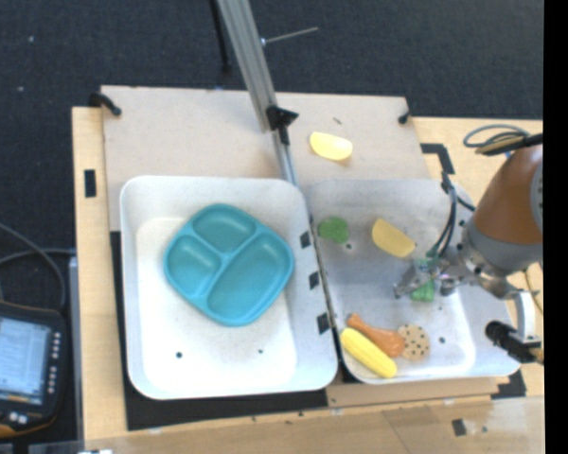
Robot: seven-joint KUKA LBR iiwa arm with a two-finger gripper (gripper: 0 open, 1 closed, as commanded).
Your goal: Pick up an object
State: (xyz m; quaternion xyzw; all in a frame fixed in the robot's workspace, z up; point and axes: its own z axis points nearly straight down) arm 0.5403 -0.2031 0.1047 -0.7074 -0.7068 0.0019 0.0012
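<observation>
In the right bin (454, 348), near its right wall, the tool (422, 284) was down low over a small bright-green object (423, 292), the arm (507, 218) reaching in from the right with its orange band above the grey wrist. The green object was a small, irregular lump, vivid green, much of it hidden by the dark tool parts; its exact shape could not be made out. It lay on the bin floor right at the tool tip, but whether it sat between the fingers could not be told, nor whether the fingers were apart or together. Other items in the same bin: a duller green round piece (333, 229) near the left wall; a yellow oval piece (393, 238) just left of the arm's cables; along the near edge a yellow corn-like piece (368, 353) touching an orange carrot-like piece (375, 337), with a tan speckled cookie-like disc (415, 340) just beside the carrot's right end. The left bin (151, 348) held a teal divided plate (229, 264) with three compartments, lying flat near its centre. On the desk (189, 130) behind the bins lay a pale yellow piece (330, 146), outside both bins, near a slanted metal post (249, 55).
</observation>
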